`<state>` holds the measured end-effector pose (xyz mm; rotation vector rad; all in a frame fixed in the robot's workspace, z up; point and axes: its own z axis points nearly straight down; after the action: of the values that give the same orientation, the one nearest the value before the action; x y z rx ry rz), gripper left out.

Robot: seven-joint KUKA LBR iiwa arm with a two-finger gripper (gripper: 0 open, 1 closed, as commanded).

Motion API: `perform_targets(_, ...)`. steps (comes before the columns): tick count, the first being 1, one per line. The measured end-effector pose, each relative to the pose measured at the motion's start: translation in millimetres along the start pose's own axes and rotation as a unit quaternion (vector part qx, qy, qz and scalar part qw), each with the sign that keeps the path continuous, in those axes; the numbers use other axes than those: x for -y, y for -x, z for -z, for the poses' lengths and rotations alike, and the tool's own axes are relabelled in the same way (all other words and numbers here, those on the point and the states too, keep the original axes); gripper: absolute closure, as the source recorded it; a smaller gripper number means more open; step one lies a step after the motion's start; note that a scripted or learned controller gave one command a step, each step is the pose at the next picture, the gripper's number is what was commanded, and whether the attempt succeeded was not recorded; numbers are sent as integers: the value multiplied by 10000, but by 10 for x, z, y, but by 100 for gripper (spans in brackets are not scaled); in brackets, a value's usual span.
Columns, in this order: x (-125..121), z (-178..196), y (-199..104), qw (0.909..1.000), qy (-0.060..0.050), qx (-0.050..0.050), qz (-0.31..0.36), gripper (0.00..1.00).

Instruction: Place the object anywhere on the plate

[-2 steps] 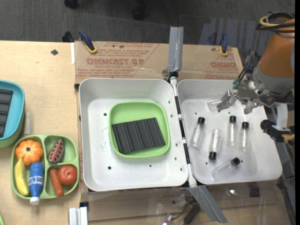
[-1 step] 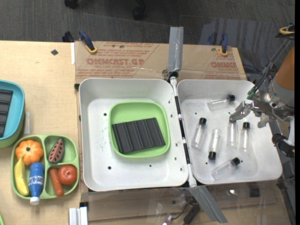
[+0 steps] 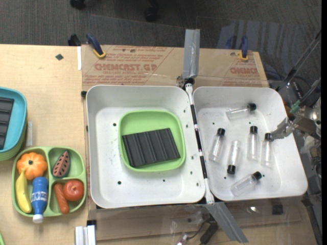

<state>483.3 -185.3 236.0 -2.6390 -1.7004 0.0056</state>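
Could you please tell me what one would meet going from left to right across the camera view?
Blue tray → divided green tray of toy food → green plate with dark grey slab → clear vials → gripper.

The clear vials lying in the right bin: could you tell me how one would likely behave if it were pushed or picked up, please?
Each vial is a clear cylinder lying on its side, so a nudge would probably roll it across the right bin. The smooth wall looks slippery, so it may squirt from a pinch. They appear small and hollow, so likely light.
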Motion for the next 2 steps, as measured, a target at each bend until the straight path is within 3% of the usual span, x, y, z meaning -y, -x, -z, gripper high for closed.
perform_targets(1,39,1112,45,9928,7,8,-1197,0)
perform_targets(2,-256,2043,68,9876,1,10,-1572,0)
